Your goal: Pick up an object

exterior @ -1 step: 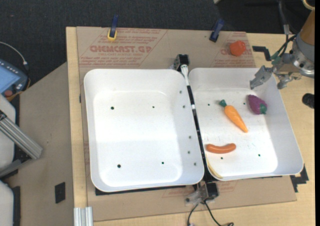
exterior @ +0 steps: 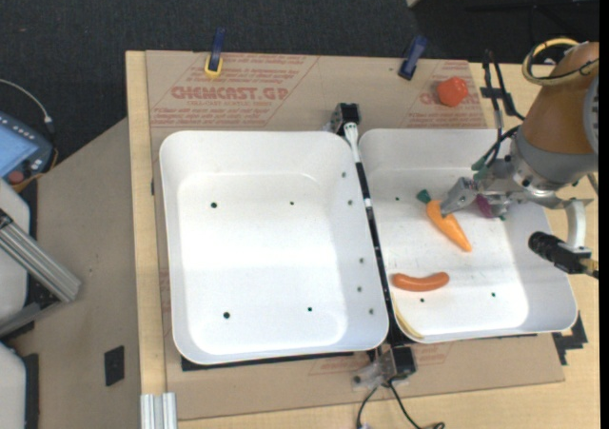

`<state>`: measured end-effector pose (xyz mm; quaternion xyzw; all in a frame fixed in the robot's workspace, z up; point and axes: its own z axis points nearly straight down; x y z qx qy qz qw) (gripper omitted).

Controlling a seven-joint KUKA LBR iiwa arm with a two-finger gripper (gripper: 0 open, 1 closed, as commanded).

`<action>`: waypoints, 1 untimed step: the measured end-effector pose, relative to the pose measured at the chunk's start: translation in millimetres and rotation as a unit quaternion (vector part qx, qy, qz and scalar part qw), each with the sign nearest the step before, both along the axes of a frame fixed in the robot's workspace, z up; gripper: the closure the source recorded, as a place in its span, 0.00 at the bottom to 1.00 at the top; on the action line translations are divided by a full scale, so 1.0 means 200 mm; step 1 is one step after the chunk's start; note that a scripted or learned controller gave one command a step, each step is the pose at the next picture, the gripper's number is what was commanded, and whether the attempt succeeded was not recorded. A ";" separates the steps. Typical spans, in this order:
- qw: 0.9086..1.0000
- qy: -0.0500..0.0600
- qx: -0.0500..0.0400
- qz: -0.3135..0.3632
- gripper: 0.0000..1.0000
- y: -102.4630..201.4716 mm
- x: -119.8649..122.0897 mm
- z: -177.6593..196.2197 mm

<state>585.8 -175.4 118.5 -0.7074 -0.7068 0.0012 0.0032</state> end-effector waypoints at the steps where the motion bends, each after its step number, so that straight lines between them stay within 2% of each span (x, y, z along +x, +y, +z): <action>1: 1.000 -0.001 0.000 0.003 0.00 0.40 0.06 -0.18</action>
